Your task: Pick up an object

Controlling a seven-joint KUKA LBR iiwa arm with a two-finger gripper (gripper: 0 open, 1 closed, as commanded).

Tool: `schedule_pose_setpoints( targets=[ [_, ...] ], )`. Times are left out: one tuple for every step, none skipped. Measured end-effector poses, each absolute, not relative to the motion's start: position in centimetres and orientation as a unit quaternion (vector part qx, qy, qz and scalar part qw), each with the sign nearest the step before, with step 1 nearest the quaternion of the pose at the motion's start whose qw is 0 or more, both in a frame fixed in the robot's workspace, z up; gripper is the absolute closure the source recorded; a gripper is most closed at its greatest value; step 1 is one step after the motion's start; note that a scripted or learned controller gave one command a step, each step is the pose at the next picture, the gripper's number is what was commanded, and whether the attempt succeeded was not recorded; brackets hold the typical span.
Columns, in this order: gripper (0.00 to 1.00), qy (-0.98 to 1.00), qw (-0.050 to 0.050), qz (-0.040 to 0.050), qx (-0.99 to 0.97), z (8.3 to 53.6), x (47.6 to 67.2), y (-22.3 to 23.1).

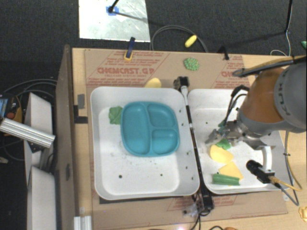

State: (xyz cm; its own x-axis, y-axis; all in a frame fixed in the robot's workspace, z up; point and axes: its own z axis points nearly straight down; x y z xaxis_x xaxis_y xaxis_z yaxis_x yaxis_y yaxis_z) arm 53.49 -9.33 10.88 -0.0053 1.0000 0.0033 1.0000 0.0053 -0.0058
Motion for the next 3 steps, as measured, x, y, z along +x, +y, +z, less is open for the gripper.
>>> schedule_pose_setpoints(
  targets=[
    [0.0, -0.707, -0.001, 0.0, -0.707, 8.3, 55.7, -12.5],
    [1.0, -0.708, -0.001, -0.0013, -0.707, 9.5, 55.8, -12.4],
    [1.0, -0.712, -0.002, -0.0036, -0.703, 19.0, 54.0, -3.1]
  ],
)
